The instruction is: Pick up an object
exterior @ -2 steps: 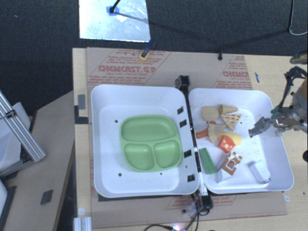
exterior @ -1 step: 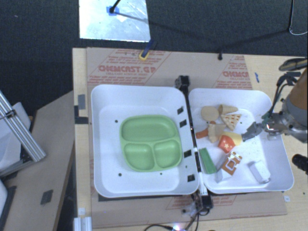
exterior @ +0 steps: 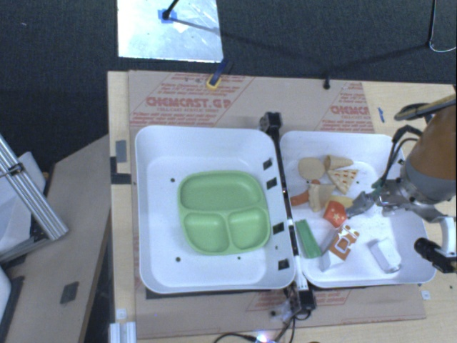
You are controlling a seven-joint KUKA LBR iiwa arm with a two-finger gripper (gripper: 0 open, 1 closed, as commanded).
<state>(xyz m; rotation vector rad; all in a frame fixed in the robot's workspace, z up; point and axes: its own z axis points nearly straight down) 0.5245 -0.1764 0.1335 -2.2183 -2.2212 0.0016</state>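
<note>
So we're looking down at the bench [exterior: 178,320] and going from the near edge back. Closest to us in the right bin [exterior: 400,274] there's a small white block [exterior: 384,254], a little orange-and-white box [exterior: 343,242] with some pattern we can't read, a grey flat piece [exterior: 326,254] just beside it, and a green stick [exterior: 308,238] lying along the bin's left wall.

A bit further in sits a red-orange chunk [exterior: 334,212], and the gripper [exterior: 360,204] is right next to it, coming in from the right on the grey arm [exterior: 421,184] with its orange band [exterior: 435,145]. Honestly we can't tell whether the fingers are spread or closed, they're just a dark blur at this angle, and nothing is clearly sitting between them.

Behind that is a pile of toy food: a pizza-like wedge [exterior: 343,179], a tan round piece [exterior: 311,168], a pale wedge [exterior: 338,163] and a small orange bit [exterior: 300,198].

The left bin [exterior: 153,191] holds a green divided plate [exterior: 223,211] with three compartments, roughly in the middle.

Further back, the brown sheet [exterior: 285,98] under the bins has red print on it. We can read "CHEMCAST" and something like "GP" after it, repeated at the right. There's a yellow clip [exterior: 213,83] at its far edge, and past that a shiny silver square [exterior: 170,20] on the dark floor.
</note>
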